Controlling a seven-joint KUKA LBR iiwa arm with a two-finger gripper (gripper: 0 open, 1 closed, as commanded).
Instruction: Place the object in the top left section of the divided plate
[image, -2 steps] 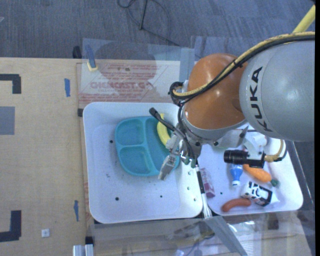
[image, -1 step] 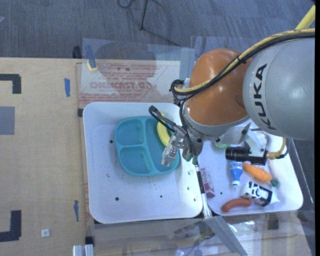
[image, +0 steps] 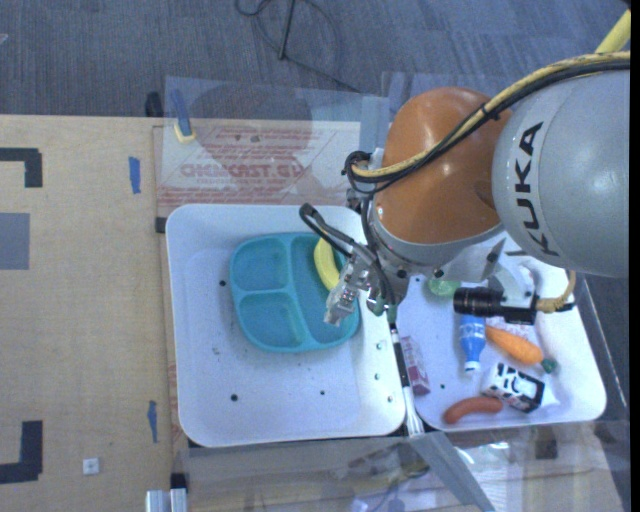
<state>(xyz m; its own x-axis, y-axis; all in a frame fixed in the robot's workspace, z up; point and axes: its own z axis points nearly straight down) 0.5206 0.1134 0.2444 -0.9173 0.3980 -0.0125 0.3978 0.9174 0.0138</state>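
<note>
Directly over the right side of the plate hangs the gripper, tilted and pointing down toward the left. From this angle I cannot tell whether it is open or closed, and nothing is seen held in it. Just up and to the left of its tip lies a yellow thing, on the plate's upper right edge by the long right section and partly hidden by the gripper. The two left sections of the blue plate hold nothing.

The plate sits in the upper middle of the left bin. The arm, grey with an orange band, reaches in from the right and covers the upper part of the right bin.

Along the seam where the bins meet lies a dark red bar. In the right bin:
- a small green thing near the wrist
- a blue and white tube
- a carrot just beside the tube
- a black-and-white thing below the carrot
- a red sausage near the front edge

Both bins rest on the worktop, tan at the left with black corner marks and bits of blue tape.
</note>
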